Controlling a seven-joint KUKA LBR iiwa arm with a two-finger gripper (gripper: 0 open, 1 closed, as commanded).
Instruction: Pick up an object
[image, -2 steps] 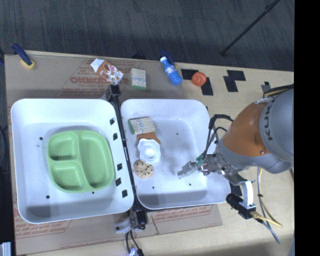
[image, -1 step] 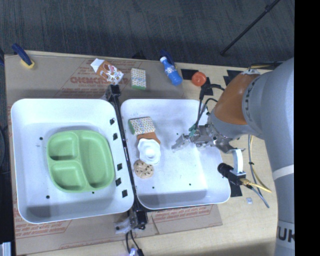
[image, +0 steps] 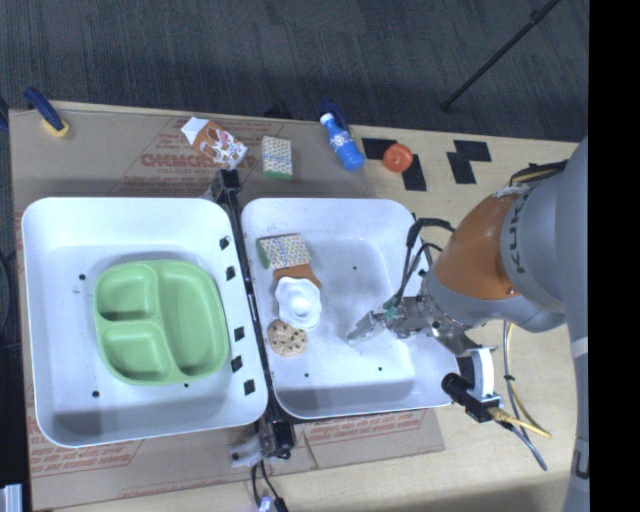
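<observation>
Tool (image: 362, 328) hangs low in right bin (image: 345, 398), seemingly open, holding nothing.

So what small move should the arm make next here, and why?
Probably slide the gripper left toward the white cup before lowering. It sits over bare floor of the right bin with nothing between its fingers, while the cup, cookie and box cluster by the bin's left wall.

The arm (image: 520, 260) runs off the right edge, so its base is cut away. Beside the white cup (image: 298, 301) in the right bin (image: 400, 215), the gripper (image: 365, 328) looks blurred (finger spacing unreadable). A brown item (image: 297, 272) lies partly hidden behind that cup, its kind unclear.
</observation>
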